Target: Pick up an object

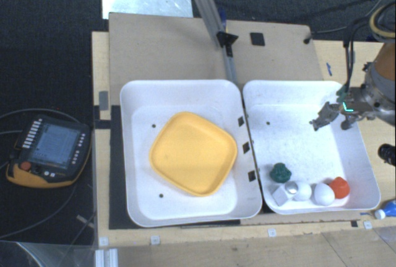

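Since the small objects huddle against the near wall of the shallow white right-hand bin point(309, 98), the step in hand calls, I judge, for choosing one at the cluster's fringe and descending straight onto it, so the neighbours are not nudged. The two-finger claw point(335, 118) hovers above the bin's far right part, its dark fingers spread apart and holding nothing. The knobbly dark green lump point(281, 172) stands slightly proud of the rest, nearer the bin's middle; it lies well apart from the claw, toward the near left. Toward the near right corner sit the round orange-red ball point(339, 186) and glossy white ball point(323, 194).
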Controlling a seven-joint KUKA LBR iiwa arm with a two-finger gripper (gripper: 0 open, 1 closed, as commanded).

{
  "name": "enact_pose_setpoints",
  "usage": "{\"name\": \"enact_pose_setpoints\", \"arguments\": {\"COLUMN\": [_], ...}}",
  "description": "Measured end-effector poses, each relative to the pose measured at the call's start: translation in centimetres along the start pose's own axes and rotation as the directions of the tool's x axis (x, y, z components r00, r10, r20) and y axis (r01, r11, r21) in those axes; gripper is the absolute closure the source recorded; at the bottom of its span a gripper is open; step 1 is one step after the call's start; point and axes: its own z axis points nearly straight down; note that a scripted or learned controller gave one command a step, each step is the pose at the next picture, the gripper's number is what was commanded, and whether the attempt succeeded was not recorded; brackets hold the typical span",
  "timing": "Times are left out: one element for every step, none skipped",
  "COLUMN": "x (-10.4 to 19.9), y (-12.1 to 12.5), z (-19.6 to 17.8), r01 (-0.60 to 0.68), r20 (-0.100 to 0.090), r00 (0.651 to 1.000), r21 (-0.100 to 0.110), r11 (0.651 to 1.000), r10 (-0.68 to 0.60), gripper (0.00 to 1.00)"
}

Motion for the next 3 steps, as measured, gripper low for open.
{"name": "enact_pose_setpoints", "arguments": {"x": [0.0, 0.1, 0.4], "y": [0.0, -0.8, -0.1], "z": [0.0, 5.9, 10.5], "r01": [0.0, -0.001, 0.0], "r20": [0.0, 0.0, 0.0], "r00": [1.0, 1.0, 1.0], "r21": [0.0, 0.004, 0.003], "r11": [1.0, 1.0, 1.0], "r10": [0.0, 0.001, 0.0], "gripper": [0.0, 0.0, 0.0]}}
